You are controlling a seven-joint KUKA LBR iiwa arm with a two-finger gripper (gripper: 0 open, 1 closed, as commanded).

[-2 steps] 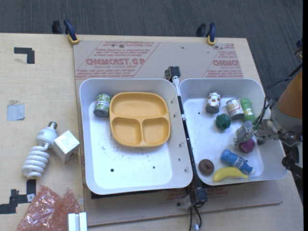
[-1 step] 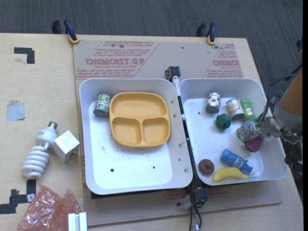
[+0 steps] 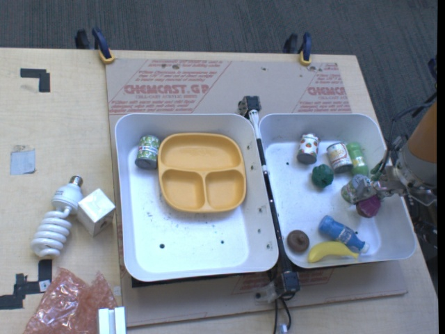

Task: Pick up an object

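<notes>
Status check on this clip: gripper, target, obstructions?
Gripper low at right bin's right side, grip unclear. Purple object directly beneath. Green ball, blue bottle close by.

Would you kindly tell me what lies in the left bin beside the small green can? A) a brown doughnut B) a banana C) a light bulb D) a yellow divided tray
D: the yellow divided tray fills the left bin's middle, with the green can at its left edge.

Dark grey carpet floor [image 3: 208,9]; pale wooden bench [image 3: 49,138]; brown board [image 3: 174,82].
</notes>
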